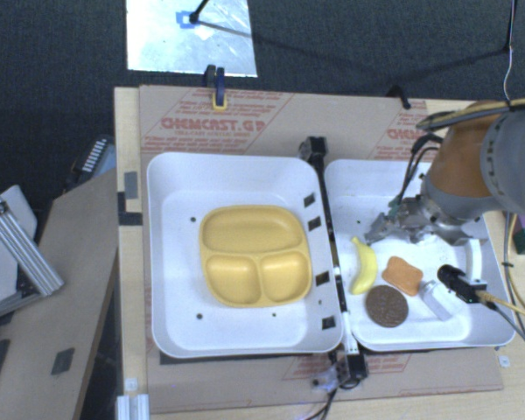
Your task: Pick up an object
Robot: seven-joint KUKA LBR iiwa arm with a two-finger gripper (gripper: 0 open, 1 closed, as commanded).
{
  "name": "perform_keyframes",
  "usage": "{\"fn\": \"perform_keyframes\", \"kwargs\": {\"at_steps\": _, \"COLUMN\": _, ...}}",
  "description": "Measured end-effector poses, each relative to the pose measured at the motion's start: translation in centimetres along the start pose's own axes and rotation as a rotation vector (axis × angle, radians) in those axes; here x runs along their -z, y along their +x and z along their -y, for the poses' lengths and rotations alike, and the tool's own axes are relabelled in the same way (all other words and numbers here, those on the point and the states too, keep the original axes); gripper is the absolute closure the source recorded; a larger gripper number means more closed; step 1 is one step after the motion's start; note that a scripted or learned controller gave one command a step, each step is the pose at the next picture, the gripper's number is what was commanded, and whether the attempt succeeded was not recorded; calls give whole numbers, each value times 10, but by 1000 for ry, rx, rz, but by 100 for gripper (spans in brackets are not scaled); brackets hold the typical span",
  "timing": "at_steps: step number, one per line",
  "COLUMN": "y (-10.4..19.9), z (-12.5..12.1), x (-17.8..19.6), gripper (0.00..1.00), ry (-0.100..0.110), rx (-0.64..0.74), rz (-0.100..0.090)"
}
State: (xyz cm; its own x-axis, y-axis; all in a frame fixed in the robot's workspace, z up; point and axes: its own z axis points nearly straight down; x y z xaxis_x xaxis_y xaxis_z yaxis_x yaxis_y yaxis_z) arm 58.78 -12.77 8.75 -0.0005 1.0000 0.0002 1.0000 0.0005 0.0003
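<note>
Fingers first, and from up here it's no call: whether they're spread or closed can't be read, they blur into the grey metal of the gripper [378,228], and nothing shows clamped in it. It sits low in the right bin [359,178], over the bin's left-middle floor and just above the top tip of the banana [364,268].

That banana looks like the pick. It lies flat by the right bin's left wall, close to the divider between the two bins. Its long axis runs roughly up and down the view. One tip points toward the gripper, the other toward the near rim, and the curve bows out to the right.

To do this well, I'd say shift toward the near rim until the gripper is centred over the banana's thick middle, not the tip. Then turn the wrist so the closing direction cuts across that long axis, left to right in the view, and drop straight down.

Watch the neighbours! The orange sponge [403,275] is just beside the banana on its right, and the brown disc [387,306] sits near its lower end, so the right-hand side has little room. The yellow divided plate [251,254] over in the left bin [171,234] is well apart and no worry.
</note>
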Motion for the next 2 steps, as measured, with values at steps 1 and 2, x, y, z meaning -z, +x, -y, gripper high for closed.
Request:
{"fn": "perform_keyframes", "kwargs": {"at_steps": 1, "y": -1, "z": 0, "x": 12, "gripper": 100, "ry": -2, "rx": -1, "rz": 1}}
{"fn": "perform_keyframes", "kwargs": {"at_steps": 2, "y": 6, "z": -3, "x": 72, "gripper": 100, "ry": -4, "rx": 4, "rz": 1}}
